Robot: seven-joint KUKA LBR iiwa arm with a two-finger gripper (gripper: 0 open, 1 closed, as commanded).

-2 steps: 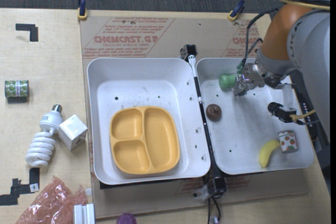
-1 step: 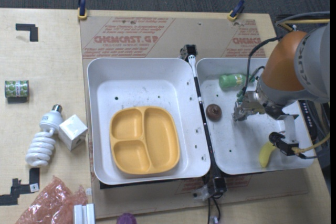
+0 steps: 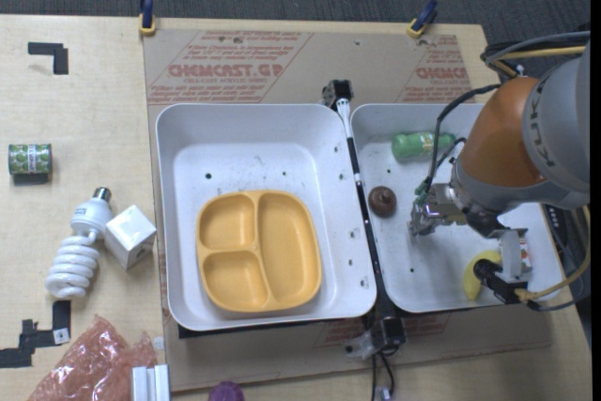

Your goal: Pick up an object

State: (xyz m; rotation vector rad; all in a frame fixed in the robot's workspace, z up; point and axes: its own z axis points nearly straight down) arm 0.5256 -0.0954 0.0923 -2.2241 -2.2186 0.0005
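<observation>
Where pincer (image 3: 420, 223) hovers, brown round object (image 3: 382, 199) sits.

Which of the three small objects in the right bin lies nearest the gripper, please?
The brown one, just left of the gripper; the green bottle and yellow object lie farther.

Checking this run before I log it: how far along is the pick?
Done: the arm is over the right bin, gripper low above its floor. In hand: nothing visibly between its fingers. Left: the grasp and lift. The brown object, green bottle and yellow object all lie loose in that bin; the yellow tray sits in the left one.
</observation>
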